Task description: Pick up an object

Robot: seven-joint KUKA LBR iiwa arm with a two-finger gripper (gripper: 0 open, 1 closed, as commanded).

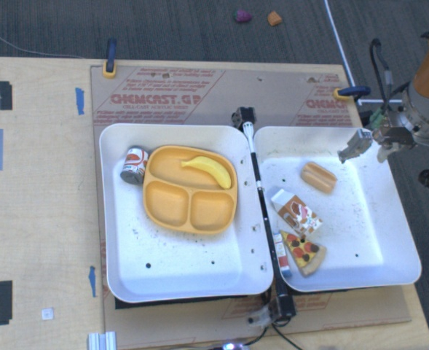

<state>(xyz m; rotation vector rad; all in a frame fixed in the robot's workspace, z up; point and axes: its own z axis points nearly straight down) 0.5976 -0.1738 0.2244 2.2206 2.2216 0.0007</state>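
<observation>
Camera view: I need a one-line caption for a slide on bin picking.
Gripper at the right bin's far edge, near a hot dog; banana on a yellow tray in the left bin.

Lighting even and fairly bright, diffuse from overhead. Shadows soft and short: thin dark edge under the yellow plate (189, 199) and along the bin (127, 268) rims. White bins near blown out, mild glare, little surface detail. Focus acceptable mid-frame; the end effector (367, 146) at right looks smeared, slightly blurred. Overall resolution low, print on the cardboard (163, 93) soft. No obvious edge distortion.
</observation>
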